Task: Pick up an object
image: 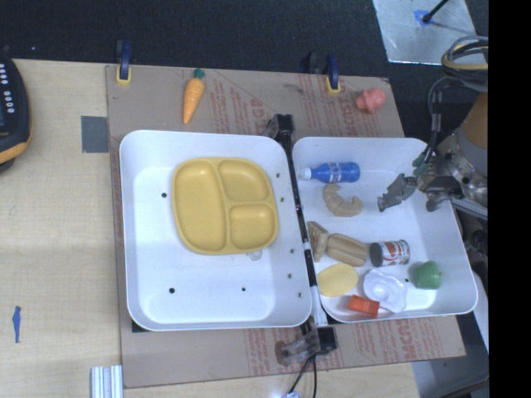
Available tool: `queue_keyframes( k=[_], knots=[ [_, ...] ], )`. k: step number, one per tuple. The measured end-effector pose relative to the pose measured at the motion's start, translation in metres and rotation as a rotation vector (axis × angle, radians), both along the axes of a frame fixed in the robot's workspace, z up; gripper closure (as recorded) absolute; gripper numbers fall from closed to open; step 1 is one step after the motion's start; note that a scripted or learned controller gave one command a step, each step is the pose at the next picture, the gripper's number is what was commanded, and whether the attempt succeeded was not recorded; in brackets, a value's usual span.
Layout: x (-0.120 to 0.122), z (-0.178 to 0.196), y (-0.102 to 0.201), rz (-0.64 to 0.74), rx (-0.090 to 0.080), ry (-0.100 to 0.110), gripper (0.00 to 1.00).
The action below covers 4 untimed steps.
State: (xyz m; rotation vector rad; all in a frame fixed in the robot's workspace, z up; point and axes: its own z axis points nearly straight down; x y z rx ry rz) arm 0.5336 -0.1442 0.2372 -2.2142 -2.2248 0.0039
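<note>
And here the jaws point(397, 194) hang over the upper right part of the right bin point(444, 230), parted a little with nothing between them, the arm leaning in from the right edge. No object is picked yet, so the choosing is on. Closest of all is the tan curved piece point(342, 201), just to the left of the jaws and a touch lower, lying on bare white floor with space all round it; that looks the cleanest target. The blue bottle point(332, 172) lies on its side up and to the left, also clear of its neighbours, though a round body may roll out of a pinch. Further down from the jaws things crowd: a wooden piece point(336, 245) touching a small can point(390, 253), a yellow disc point(338, 279), a white cup-like thing point(384, 290), an orange bit point(362, 307) and a green ball point(427, 274) near the bin's right wall. To do this well, I'd judge: shift left over the tan piece, turn the wrist so the jaws straddle its narrow width, not its length, come straight down until nearly on the bin floor, then close and lift slowly. The left bin point(149, 247) with its yellow divided plate point(224, 204) sits well apart, no concern here.
</note>
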Motion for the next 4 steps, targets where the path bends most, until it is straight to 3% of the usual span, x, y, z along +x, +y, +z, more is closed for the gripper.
queue_keyframes(
  k=[1,2,3,4],
  knots=[
    [-0.02,-0.09,-0.023,-0.002,0.001,0.007,0.0],
    [-0.014,-0.145,-0.011,-0.002,-0.003,-0.009,0.0],
    [-0.016,-0.134,-0.011,0.0,-0.002,-0.002,1.0],
    [-0.027,-0.041,0.09,0.008,0.003,-0.006,1.0]
  ],
)
